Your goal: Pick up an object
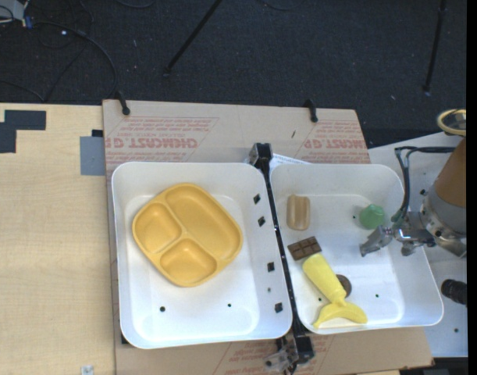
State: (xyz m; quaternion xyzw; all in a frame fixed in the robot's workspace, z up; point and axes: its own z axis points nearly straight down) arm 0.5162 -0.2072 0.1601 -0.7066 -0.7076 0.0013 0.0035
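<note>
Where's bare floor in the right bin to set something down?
In the right bin, bare floor runs along the far wall above the tan block and green ball, and at the near right corner beyond the yellow fish-shaped toy. Its left side is crowded: block, brown chocolate piece, toy. The gripper hangs by the ball.

The arm is cut off at the right edge, and the yellow toy half hides a dark disc.

Right bin — green ball, tan block, brown square, yellow fish-shaped toy
</note>
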